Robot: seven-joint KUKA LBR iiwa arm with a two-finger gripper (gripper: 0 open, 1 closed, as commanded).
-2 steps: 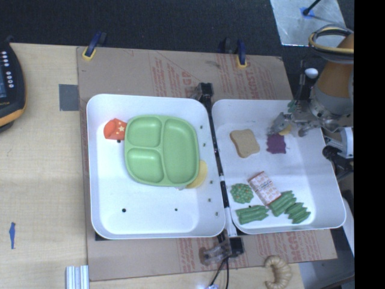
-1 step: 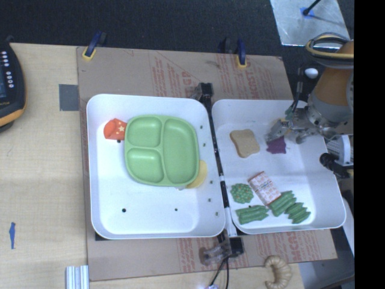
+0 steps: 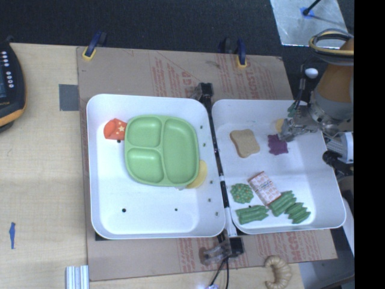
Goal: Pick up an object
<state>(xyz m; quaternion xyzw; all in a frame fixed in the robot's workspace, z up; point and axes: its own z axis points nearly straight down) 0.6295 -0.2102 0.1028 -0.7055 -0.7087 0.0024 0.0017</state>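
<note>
The right bin holds a tan bread slice, a small purple piece, a round green piece, a red-and-white packet and green bean pods. My gripper hangs low at the bin's far right, just above and to the right of the purple piece, with a bit of yellow beside it. The left bin holds a green divided plate, a red piece at the plate's left and a yellow piece under its right edge.
Both bins sit on a cardboard sheet held by clamps at the far edge. A black and orange device lies at the far left. A tan curled object rests near the front edge.
</note>
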